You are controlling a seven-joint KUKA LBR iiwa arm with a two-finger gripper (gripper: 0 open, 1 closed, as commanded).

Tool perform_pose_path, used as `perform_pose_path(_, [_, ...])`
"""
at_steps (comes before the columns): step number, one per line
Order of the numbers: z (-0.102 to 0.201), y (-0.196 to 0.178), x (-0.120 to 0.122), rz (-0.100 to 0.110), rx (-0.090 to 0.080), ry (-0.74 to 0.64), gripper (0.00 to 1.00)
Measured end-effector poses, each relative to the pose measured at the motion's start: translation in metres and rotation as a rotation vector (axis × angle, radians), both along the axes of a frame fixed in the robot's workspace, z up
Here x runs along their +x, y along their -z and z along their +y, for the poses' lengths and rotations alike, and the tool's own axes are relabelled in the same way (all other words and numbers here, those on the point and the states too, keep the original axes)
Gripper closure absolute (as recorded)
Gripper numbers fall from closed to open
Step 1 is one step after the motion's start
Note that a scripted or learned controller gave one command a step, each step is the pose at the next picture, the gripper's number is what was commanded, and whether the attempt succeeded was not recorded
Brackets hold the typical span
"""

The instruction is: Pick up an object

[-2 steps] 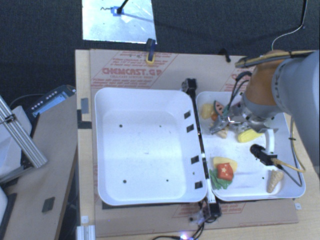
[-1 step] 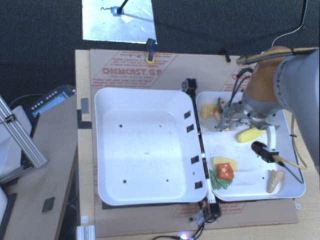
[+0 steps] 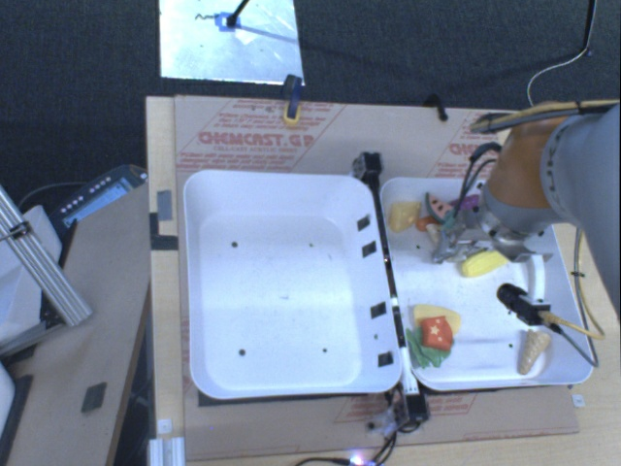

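Nearest the camera in the right bin (image 3: 582,362) lie a cone (image 3: 531,350) and a red-and-yellow toy (image 3: 436,328). Farther back, the yellow banana-like piece (image 3: 482,262) lies just right of the gripper (image 3: 445,246), its long axis running left-right; the grip cannot be made out.

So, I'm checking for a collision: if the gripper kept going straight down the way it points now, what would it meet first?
Probably the yellow piece lying on the right bin floor, just beside the gripper. From this slanted view depth is unclear, so it might instead land on bare bin floor next to that piece.
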State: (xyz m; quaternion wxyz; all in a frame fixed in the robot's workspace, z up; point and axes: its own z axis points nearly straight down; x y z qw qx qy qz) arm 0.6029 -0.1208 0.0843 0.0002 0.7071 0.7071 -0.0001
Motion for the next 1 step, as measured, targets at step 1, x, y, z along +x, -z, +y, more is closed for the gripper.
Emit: perform_pose_path(1, [0.0015, 0.0004, -0.0642, 0.005, 0.002, 0.001, 1.00])
